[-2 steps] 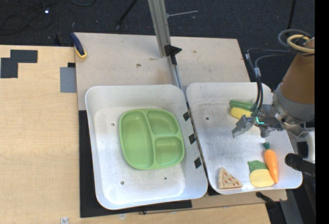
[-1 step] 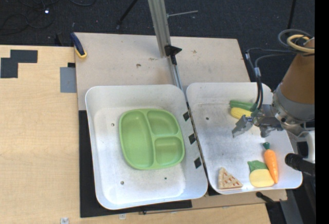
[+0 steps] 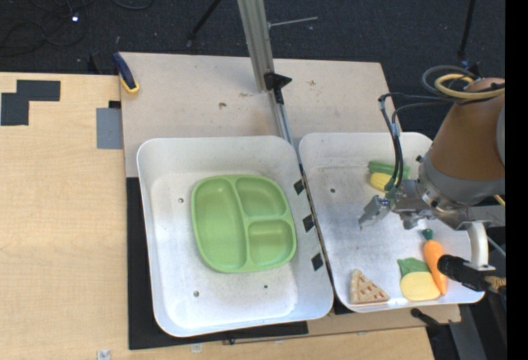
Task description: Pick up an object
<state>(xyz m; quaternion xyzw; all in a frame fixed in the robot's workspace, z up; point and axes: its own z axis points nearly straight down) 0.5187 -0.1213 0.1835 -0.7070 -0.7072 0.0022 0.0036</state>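
Waffle wedge (image 3: 368,287) below open pincer (image 3: 381,210), well apart, w/ nothing gripped.

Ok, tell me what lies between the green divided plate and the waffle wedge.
In the camera view, the rims of the left bin and right bin, where they meet with black clips, lie between the green divided plate and the waffle wedge; otherwise bare white bin floor.

You see 2 white bins: left bin (image 3: 157,284) | green 3-compartment tray (image 3: 243,223) lying flat in it | right bin (image 3: 330,185) | gripper (image 3: 381,210) low over its middle | waffle wedge (image 3: 366,288), yellow piece (image 3: 420,287), orange carrot (image 3: 435,263) near its front edge | corn cob (image 3: 380,178) just behind gripper.
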